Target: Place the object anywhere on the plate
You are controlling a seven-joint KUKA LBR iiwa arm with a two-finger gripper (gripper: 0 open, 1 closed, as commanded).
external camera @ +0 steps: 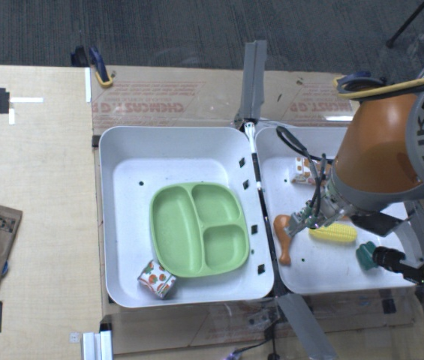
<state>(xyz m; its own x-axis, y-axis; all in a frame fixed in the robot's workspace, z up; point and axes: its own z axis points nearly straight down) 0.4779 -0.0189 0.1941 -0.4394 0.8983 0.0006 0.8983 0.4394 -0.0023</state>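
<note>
Currently: pincer [302, 222] low in right bin [290, 276], beside orange carrot [281, 238] and corn cob [333, 234]; finger spread cannot be told. Green plate [198, 229] in left bin [114, 201].

Lighting: even, bright, overhead. Shadows: soft, faint inside the white bins [121, 223]. Glare: mild sheen on the orange band [380, 141]. Focus: sharp overall.
</note>
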